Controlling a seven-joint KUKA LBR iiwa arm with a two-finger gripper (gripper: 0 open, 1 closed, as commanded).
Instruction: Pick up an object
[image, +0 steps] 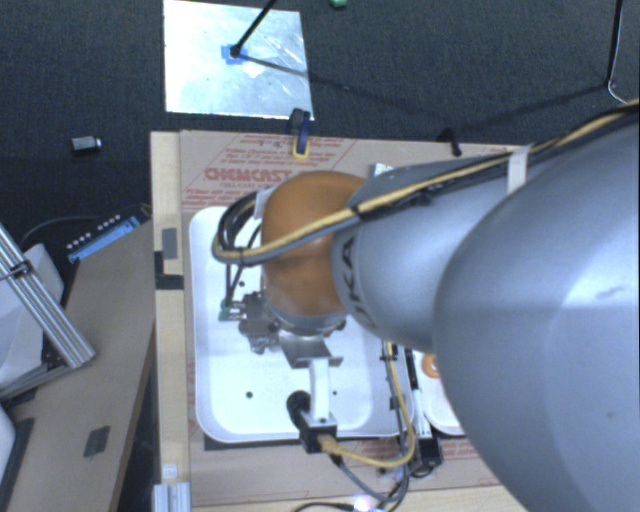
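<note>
My pincer (288, 338) hangs over the left bin (225, 400), tucked beneath my own wrist; wide or narrow, I cannot tell; a small orange thing (431, 366) lies in the right bin (447, 418), beside my arm; beyond, the worktop (250, 165) shows printed cardboard.

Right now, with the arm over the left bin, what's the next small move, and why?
Probably a short lift straight up. The arm hangs low over the left bin, and its orange band hides whatever lies beneath, so no grasp can be confirmed. The only likely target I can see is a small orange object in the right bin.
</note>
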